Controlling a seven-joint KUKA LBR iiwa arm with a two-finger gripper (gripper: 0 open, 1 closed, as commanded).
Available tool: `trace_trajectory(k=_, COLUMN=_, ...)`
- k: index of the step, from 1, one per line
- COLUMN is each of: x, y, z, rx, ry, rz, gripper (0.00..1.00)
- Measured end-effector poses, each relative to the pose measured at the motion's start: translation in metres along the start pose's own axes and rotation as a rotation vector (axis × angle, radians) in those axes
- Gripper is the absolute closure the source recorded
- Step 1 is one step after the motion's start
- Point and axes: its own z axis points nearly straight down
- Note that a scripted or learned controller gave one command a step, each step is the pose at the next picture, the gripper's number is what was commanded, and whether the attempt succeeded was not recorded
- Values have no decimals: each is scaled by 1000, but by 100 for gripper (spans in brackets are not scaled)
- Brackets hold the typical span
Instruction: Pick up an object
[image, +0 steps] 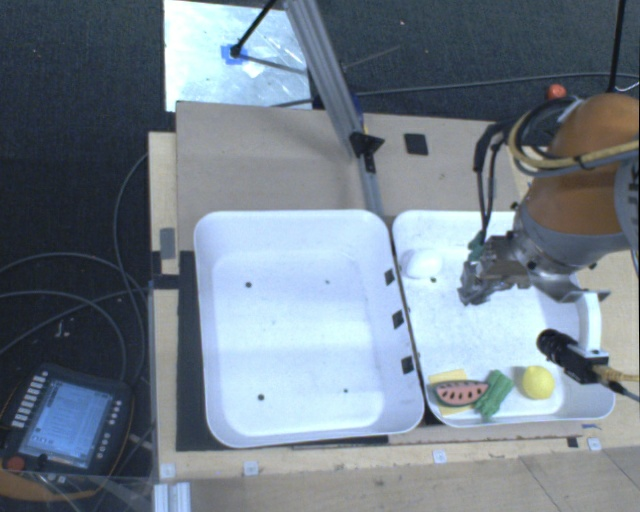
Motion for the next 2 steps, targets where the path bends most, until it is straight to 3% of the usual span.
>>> trace_trajectory(k=2, x=102, y=-12, z=18, rx=0, ry=0, rz=0, gripper=100)
